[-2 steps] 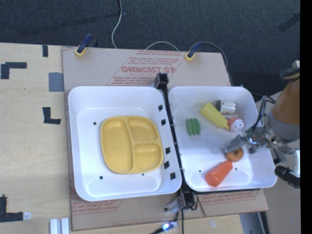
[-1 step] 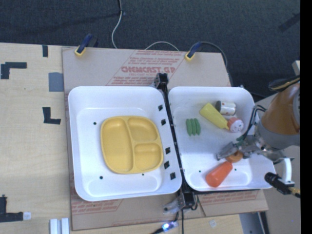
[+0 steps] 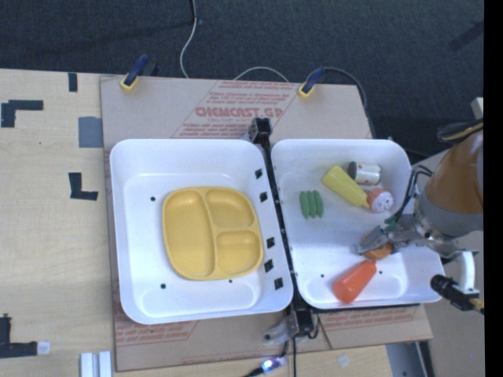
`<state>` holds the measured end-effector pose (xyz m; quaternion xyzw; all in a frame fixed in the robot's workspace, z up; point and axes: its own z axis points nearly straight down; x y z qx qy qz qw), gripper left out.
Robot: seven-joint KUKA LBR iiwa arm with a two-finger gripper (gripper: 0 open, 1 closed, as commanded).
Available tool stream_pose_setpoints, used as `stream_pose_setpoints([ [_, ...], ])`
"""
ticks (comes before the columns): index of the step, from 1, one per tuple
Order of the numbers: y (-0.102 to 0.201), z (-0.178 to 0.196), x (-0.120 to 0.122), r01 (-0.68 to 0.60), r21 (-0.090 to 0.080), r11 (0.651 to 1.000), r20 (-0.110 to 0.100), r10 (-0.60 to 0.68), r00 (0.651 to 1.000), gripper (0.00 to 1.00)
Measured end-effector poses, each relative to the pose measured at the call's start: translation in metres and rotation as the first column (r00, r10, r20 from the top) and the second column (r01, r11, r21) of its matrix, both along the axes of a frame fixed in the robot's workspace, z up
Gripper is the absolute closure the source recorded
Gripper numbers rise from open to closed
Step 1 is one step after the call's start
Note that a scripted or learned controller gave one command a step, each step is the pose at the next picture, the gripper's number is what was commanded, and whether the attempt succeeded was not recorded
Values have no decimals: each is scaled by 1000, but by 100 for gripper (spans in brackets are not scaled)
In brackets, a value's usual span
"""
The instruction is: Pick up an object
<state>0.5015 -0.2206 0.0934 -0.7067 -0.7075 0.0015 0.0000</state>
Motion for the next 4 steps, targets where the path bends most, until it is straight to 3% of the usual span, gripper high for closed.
stream_pose_setpoints([
  [4,3,192,-4,-2,1,1000,3,2,1000,100],
])
